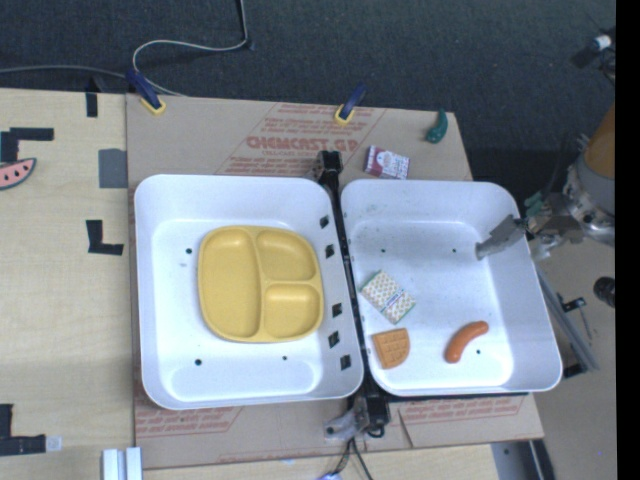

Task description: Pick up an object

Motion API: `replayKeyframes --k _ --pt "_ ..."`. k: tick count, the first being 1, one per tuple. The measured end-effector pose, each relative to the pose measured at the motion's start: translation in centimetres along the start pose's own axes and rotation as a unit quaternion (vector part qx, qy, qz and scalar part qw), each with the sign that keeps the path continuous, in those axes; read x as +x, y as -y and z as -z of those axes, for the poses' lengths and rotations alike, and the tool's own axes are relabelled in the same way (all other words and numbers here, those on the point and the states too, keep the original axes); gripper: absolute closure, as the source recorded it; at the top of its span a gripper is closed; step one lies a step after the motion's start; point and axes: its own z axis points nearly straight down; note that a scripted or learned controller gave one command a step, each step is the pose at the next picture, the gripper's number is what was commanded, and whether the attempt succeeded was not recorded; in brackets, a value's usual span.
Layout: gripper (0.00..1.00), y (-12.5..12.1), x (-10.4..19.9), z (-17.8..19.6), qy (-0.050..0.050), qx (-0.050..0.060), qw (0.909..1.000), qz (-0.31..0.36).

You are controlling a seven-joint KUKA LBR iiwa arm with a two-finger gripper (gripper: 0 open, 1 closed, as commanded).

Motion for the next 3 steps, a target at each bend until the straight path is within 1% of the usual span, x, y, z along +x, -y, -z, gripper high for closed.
replayKeyframes --k 1,2,3 --pt "0.00 -1.0 8.2 -13.6 -0.001 0.000 1.0000 0.001" --pt "0.00 -7.3 10.7 -15.4 0.000 -0.003 1.0000 0.001" --pt "0.00 -3.1 10.9 -15.4 0.001 -0.003 1.0000 0.000"
